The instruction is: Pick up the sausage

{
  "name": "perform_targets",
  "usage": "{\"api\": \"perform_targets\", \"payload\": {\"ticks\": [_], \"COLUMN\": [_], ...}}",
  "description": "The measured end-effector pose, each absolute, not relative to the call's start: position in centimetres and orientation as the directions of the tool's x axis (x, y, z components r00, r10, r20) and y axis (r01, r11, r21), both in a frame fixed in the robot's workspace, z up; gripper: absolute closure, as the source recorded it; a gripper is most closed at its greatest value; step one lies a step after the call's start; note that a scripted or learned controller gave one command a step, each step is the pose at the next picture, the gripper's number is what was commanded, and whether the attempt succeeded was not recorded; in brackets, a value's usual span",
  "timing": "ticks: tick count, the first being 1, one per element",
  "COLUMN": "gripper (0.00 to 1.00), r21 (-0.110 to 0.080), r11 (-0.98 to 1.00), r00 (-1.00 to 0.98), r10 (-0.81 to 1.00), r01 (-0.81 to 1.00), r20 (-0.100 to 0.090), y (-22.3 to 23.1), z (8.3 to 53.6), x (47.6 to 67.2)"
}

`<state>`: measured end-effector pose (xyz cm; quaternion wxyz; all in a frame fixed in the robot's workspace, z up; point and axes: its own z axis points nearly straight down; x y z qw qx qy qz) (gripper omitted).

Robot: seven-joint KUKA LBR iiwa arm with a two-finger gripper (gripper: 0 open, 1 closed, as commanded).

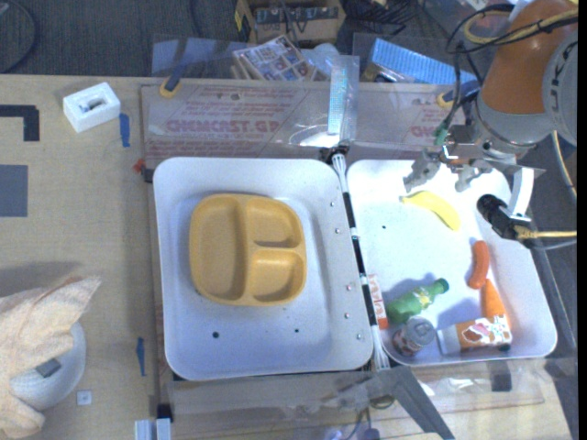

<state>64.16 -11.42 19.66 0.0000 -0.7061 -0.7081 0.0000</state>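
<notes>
The sausage [479, 264], short and reddish-orange, lies near the right wall of the right bin [385, 200]. My gripper [444, 174] hangs over the far part of that bin, just above the yellow banana [437, 207]. It is up and to the left of the sausage and well apart from it. Its fingers [421, 173] are spread open with nothing between them.
An orange carrot [493, 298] lies just below the sausage. A juice carton [477, 335], a can [417, 334] and a green bottle [415, 299] crowd the right bin's near end. The left bin [183, 337] holds a yellow divided plate [246, 248].
</notes>
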Motion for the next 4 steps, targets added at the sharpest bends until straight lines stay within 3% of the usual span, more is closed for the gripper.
{"api": "perform_targets", "payload": {"ticks": [1, 2, 3, 4], "gripper": [0.00, 0.00, 0.00, 1.00], "r21": [0.000, 0.007, 0.007, 0.007], "r11": [0.059, -0.053, -0.313, -0.318], "r00": [-0.059, 0.053, 0.313, 0.318], "r10": [0.998, 0.999, 0.950, 0.948], "r01": [0.998, 0.999, 0.950, 0.948], "r20": [-0.001, 0.006, 0.018, 0.005], "y": [-18.0, -21.4, -20.9, -21.6], "z": [22.1, 9.8, 9.0, 9.8], "x": [58.4, 58.7, 55.9, 55.7]}}
